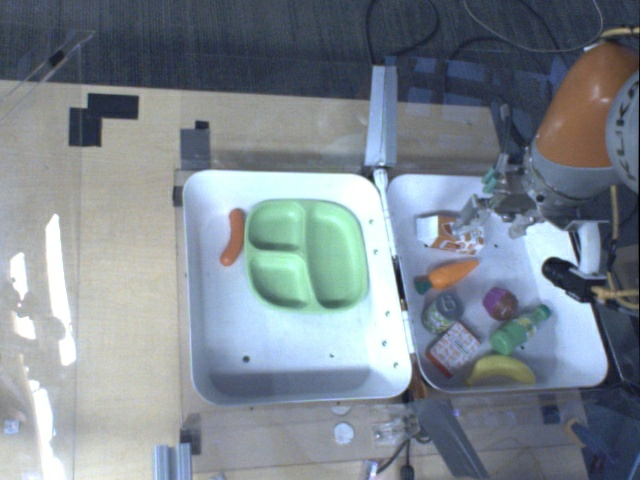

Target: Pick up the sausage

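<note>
the sausage [233,237] lies in the left bin [210,353], an orange-red link stretched roughly far-to-near along the bin's left side. it sits just beside the left edge of the green divided plate [305,253], in the narrow strip of white floor between plate and bin wall. whether it touches the plate's rim cannot be told from this angle. that placement matters: the strip leaves little room on either side, so a grasp would likely have to close across the sausage's short width, with one finger coming down next to the plate.

the plate fills the middle of the left bin, and its three compartments hold nothing. the near part of that bin is bare white.

across the metal divider, the right bin [590,368] carries the clutter: a carrot [452,272], a small printed packet [458,237], a round tin [441,313], a purple fruit-like piece [500,302], a green bottle [517,331], a red box [453,347] and a banana [501,370]. none of these belong to the task.

the end effector [502,204] hangs over the far part of the right bin, close above the packet, well apart from the sausage. nothing shows between its fingers, and whether they are apart or together cannot be told. judged from this, the pick has not begun; the arm must cross the divider and the plate to reach the left strip.
</note>
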`<state>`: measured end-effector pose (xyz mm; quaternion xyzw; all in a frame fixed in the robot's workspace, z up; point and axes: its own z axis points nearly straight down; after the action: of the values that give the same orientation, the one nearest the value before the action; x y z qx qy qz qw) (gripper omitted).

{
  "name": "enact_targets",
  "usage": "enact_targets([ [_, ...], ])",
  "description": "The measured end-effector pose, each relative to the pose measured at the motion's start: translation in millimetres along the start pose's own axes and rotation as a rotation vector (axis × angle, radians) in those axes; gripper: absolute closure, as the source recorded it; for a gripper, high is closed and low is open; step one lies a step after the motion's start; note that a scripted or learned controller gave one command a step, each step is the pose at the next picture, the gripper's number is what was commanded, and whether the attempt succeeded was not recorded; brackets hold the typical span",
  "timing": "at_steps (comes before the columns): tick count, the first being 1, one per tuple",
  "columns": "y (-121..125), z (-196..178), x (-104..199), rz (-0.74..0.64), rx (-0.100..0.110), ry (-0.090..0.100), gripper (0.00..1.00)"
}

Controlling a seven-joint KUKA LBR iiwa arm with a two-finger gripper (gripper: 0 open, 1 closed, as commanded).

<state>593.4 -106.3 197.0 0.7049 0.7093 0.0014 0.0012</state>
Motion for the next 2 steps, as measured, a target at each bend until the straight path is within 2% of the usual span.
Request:
enact_targets([
  [1,25,77,0,-0.306,-0.029,-0.010,0.00],
  [2,62,85,5,-0.418,-0.039,-0.024,0.00],
])
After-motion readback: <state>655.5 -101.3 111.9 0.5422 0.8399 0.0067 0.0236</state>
